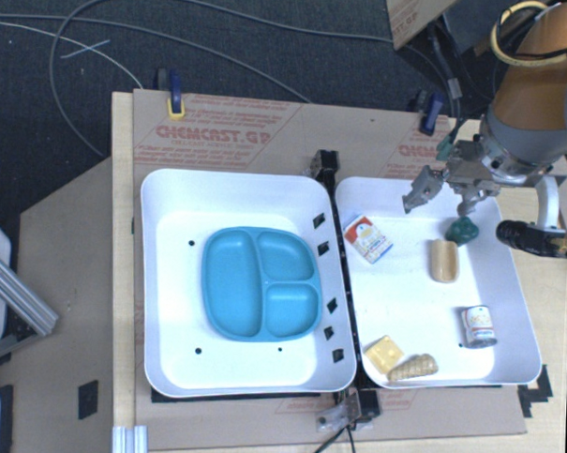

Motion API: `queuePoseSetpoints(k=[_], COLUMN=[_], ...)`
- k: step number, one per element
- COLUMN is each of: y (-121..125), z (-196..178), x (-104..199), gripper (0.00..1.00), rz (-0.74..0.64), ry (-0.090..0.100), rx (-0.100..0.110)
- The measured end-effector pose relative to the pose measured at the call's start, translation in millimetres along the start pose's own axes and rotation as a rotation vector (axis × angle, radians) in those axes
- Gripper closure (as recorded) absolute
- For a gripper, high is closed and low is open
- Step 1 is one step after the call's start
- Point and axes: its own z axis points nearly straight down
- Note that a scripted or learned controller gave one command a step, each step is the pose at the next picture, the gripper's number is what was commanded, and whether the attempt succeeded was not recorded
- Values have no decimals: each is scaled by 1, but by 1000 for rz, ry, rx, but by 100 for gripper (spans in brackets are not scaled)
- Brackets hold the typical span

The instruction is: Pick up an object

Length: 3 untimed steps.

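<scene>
Cheese wedge (384, 354) foremost; bench board (213, 133) reads "CHEMCAST GP".

We see a small teal object (464, 231), perhaps a toy. It lies in the right bin (519, 306), near its far edge.

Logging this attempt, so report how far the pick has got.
Done: the gripper has been brought over the right bin, at its far end. In hand: nothing shows between its fingers; they look spread above the bin floor. Left: the grasp and lift. The green object and tan piece lie nearest, with the small carton, can and yellow wedge on the floor too.
</scene>
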Motion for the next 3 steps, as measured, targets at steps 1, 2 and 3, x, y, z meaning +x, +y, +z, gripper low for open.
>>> queuePoseSetpoints(k=[1,2,3], y=[2,-1,-2], z=[-7,39,82], x=[0,-7,-11], gripper=[0,0,0], rz=[-3,-1,-2], ry=[-2,-1,0], rx=[-13,-7,-7])
